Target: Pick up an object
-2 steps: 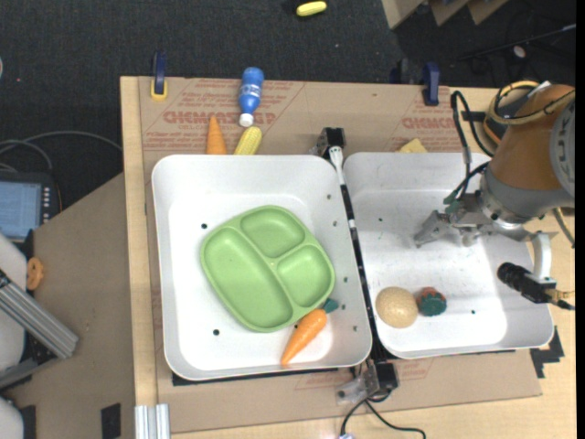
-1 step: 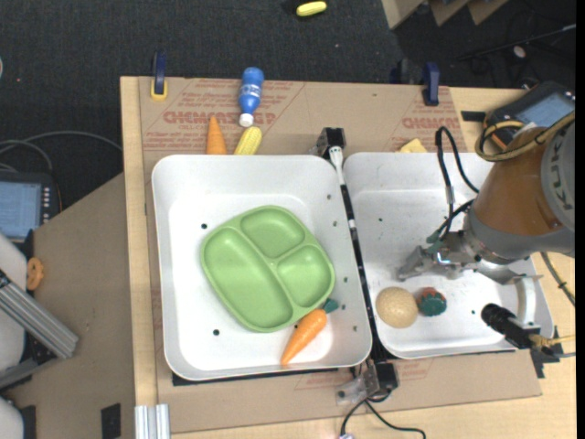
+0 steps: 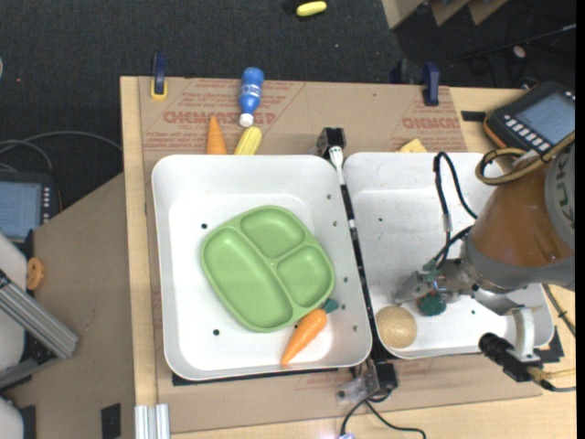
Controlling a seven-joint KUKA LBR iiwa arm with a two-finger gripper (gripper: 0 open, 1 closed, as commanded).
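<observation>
Two white bins are seen side by side on the bench. The gripper is lowered into the right bin, near its front edge, with the grey arm and its orange band entering from the right. Whether anything is gripped cannot be told; the tips are small and partly hidden by a dark teal piece at the wrist. A round tan ball is recorded just below and slightly left of the gripper, close to it, with contact not determinable. In the left bin, well to the left of the gripper, a green divided plate is noted, with an orange carrot lying against its near corner. Behind the bins, a blue-and-white bottle is seen.
</observation>
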